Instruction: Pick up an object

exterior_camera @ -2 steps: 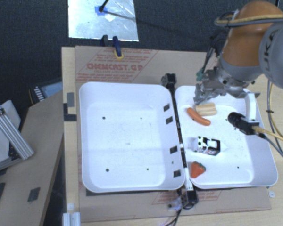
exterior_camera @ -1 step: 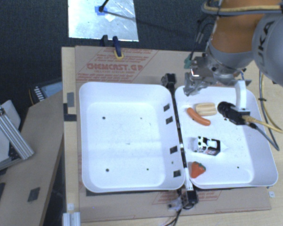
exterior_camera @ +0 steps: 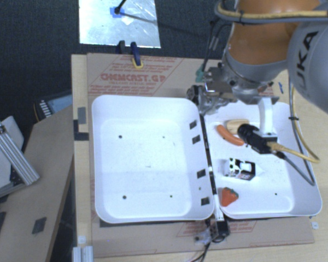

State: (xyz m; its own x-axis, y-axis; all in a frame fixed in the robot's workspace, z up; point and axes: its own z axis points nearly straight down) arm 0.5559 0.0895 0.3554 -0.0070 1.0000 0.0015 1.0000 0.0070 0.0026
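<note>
Strawberry [exterior_camera: 228, 196] lowest; orange sausage [exterior_camera: 230, 135] long axis slanting down-right.

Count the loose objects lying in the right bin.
3, more may hide under the arm: orange sausage-shaped piece at the back, black-and-white block mid-bin, red strawberry-like toy front-left.

The arm [exterior_camera: 273, 31] was cut off by the top and right edges, and its bulk hid the right bin's [exterior_camera: 284, 201] far corner. The gripper [exterior_camera: 210, 100] was largely buried under the wrist. A tan item [exterior_camera: 238, 124] lay partly behind the black cable fitting [exterior_camera: 254, 137]. The black-and-white object [exterior_camera: 240, 169] was too small to identify.
</note>
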